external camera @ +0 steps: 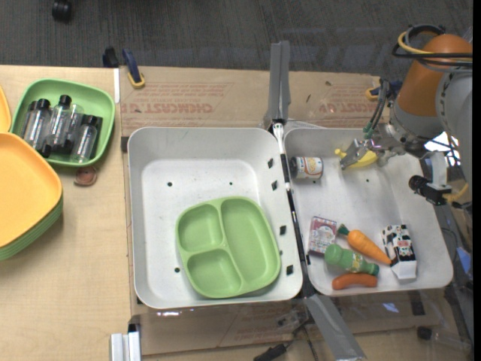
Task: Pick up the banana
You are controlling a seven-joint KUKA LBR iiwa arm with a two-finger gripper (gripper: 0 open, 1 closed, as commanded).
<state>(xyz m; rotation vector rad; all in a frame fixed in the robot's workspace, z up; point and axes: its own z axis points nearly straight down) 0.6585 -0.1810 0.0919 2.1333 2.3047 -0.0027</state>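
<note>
Fingers: at the top of the right bin, closed on the banana, which shows between them near its right end, the rest of it jutting left toward the can; whether it has cleared the bin floor cannot be told. Advice for the lift: raise it straight and slowly, since the grip sits off the middle of the banana and the long free end may swing or slip out; keep clear of the bin's back wall just behind. Arm: grey with an orange band, reaching in from the right. Lower in the same bin, well apart from the banana: a carrot, a green bottle, a small pink packet, a small carton. Left bin: holds a green divided plate. Table: carries a green tray of vials and stacked orange plates at far left.
</note>
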